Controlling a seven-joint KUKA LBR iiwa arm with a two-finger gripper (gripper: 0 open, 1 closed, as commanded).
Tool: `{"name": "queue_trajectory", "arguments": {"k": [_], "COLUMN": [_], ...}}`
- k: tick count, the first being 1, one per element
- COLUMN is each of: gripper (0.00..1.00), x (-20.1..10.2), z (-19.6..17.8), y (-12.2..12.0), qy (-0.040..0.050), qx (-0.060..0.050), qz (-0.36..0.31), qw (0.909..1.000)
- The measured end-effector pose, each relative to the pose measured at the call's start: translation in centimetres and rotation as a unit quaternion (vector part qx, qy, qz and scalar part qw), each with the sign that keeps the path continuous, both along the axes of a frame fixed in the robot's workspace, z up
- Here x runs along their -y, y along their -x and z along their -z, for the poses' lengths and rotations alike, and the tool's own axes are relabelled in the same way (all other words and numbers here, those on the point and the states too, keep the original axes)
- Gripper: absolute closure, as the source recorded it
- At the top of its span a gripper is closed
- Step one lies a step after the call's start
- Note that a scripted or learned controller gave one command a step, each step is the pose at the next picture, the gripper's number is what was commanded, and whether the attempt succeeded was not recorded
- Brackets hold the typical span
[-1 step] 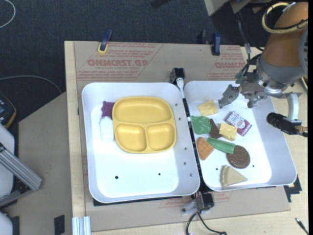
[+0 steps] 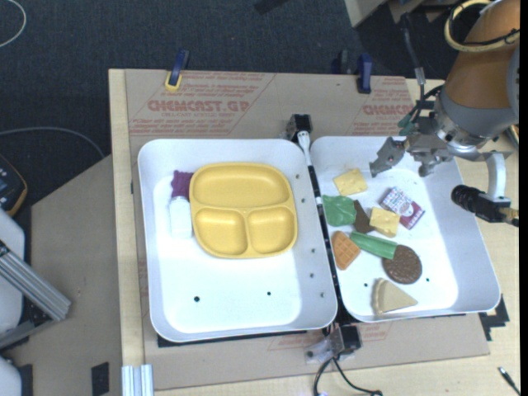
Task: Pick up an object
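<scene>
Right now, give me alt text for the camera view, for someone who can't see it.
A grey and orange robot arm holds its open gripper above the right bin, which contains toy food pieces: cheese, a cookie and a wrapped packet. The left bin holds a yellow divided plate.

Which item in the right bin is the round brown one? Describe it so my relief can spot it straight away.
Start at the right bin, the one holding the toy food. Look at its near half: the round brown cookie lies just beyond the pale wedge, touching the end of the green pod. It is the only dark, circular piece there.
</scene>
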State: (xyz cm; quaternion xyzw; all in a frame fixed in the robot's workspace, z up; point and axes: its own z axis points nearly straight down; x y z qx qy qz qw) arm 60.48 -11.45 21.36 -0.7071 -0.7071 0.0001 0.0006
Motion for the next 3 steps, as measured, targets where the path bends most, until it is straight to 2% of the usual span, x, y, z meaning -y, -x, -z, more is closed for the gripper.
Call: {"name": "queue_trajectory", "arguments": {"k": [1,2,3], "gripper": [0.0,0.0,0.0], "x": [1.0,0.1,0.2], "z": [5.2,11.3,12.2], "y": [0.2,0.2,-0.2], "qy": [-0.0002,-0.0009,0.0009], "qx": [-0.002,-0.004,0.004], "qz": [0.0,0.0,0.001], "qw": [1.0,1.0,1.0]}}
